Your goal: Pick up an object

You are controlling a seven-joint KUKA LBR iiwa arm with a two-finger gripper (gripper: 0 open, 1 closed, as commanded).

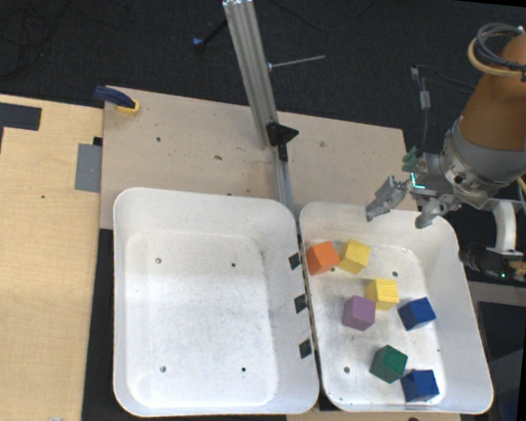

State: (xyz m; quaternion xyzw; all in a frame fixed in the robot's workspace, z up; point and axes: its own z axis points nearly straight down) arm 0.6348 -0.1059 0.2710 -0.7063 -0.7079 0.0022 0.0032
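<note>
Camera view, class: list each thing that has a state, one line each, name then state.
gripper: open, holding nothing, above the right bin's far rim
right bin: holds seven blocks
orange block: against the left wall, touching a yellow block
left bin: no blocks inside

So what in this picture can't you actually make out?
- The arm: the camera view's top and right edges cut it off.
- The blue cube at the front: the green cube is close beside it, and the slant hides whether they touch.
- The orange cube: whether it touches the right bin's left wall is too fine to tell.
</note>
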